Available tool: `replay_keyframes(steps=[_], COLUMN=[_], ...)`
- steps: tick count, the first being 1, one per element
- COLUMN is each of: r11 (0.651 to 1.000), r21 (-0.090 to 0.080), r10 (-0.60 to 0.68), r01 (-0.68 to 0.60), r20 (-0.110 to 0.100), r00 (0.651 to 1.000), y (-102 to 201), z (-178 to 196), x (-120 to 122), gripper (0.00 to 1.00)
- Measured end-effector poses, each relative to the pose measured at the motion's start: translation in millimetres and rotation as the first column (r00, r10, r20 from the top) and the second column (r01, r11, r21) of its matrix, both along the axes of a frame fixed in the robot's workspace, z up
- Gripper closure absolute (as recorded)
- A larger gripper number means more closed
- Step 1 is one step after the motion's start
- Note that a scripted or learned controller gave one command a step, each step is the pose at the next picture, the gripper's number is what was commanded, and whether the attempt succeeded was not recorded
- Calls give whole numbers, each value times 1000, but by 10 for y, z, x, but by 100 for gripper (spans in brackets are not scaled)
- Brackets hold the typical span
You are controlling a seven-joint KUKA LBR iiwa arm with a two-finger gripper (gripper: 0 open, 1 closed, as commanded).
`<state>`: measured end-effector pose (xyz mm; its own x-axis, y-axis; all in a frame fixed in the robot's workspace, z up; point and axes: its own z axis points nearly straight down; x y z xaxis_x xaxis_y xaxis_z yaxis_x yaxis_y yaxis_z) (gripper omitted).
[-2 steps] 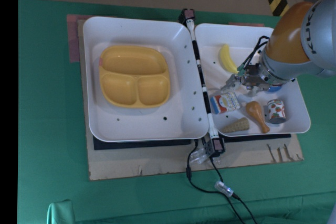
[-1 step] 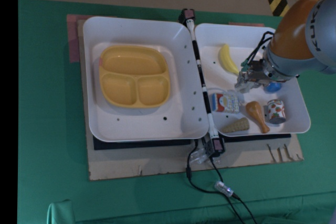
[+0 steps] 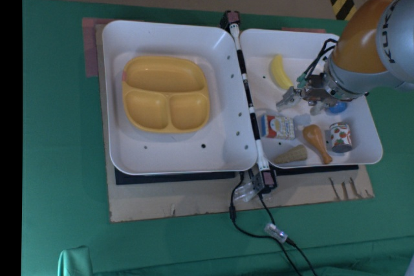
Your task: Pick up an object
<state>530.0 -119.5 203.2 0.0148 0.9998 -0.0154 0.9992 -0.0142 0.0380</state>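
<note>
We count two white bins side by side on the green-covered desk point(image 3: 58, 139). The left bin point(image 3: 129, 158) holds one item, a yellow tray point(image 3: 166, 93) with three compartments. The right bin point(image 3: 362, 152) holds six loose items: one yellow banana point(image 3: 280, 71) near its upper left, one small carton point(image 3: 277, 127) with red and white print against the left wall, one tan cone point(image 3: 291, 154) at the lower edge, one orange-brown drumstick point(image 3: 317, 142) just beside the cone, one printed can point(image 3: 340, 137) lying toward the right wall, and one blue object point(image 3: 337, 108) partly hidden under the wrist. The arm enters from the right, and its claw point(image 3: 302, 100) hangs over the middle of the right bin, between the banana and the carton. We see its two fingers spread apart, released, with nothing between them. A black cable point(image 3: 259, 216) runs off the desk's front edge.
</note>
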Motion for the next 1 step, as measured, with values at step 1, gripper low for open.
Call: replay_keyframes(steps=[1], r11=[1000], r21=[-4], r10=[-6], r01=[6], r20=[12], r00=[1000], y=[-25], z=[142], x=[22], gripper=[100])
